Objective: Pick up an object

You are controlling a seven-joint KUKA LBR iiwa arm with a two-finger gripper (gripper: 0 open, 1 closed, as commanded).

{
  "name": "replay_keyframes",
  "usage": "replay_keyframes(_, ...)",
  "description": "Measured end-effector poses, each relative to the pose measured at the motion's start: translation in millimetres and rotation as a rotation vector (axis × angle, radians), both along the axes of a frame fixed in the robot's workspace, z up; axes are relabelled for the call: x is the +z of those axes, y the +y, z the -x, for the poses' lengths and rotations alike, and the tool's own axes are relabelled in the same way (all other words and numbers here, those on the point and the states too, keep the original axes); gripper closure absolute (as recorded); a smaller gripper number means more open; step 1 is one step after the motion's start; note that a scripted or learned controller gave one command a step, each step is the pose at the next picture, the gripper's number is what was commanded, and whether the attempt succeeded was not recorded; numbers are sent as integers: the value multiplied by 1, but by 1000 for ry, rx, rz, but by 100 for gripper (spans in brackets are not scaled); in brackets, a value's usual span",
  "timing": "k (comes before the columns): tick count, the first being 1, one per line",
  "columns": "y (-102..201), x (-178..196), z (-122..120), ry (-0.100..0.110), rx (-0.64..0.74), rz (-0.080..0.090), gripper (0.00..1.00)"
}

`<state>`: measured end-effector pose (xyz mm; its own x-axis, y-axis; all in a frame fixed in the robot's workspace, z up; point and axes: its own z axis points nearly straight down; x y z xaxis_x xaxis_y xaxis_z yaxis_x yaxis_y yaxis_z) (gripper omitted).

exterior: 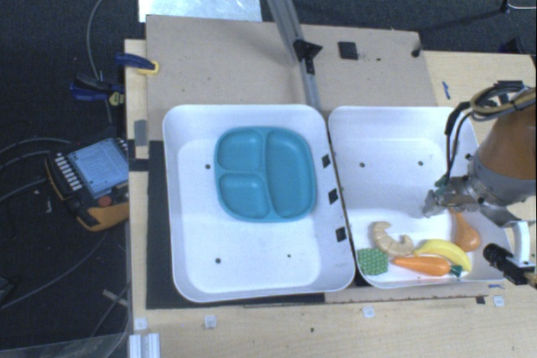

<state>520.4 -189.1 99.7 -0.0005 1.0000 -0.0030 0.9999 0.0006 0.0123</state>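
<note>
- Where the right bin (377, 138) nears its front rim, we see a banana (443, 249), carrot (422, 265), beige piece (391, 240) and green piece (373, 262).
- Our pincer (442, 199) hovers just above them; its state we cannot tell.
- The left bin (189, 256) holds a blue tray (265, 174).

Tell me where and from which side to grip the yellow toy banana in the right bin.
Grip the yellow toy banana across its thick middle, coming straight down from above. It lies flat, lengthwise left to right, with the orange toy carrot tight against its near side, so set one finger on the far side.
</note>
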Motion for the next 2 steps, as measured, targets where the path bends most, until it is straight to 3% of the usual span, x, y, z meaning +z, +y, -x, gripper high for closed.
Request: replay_keyframes(2, -7, 98, -4, 8, 4, -1, 100)
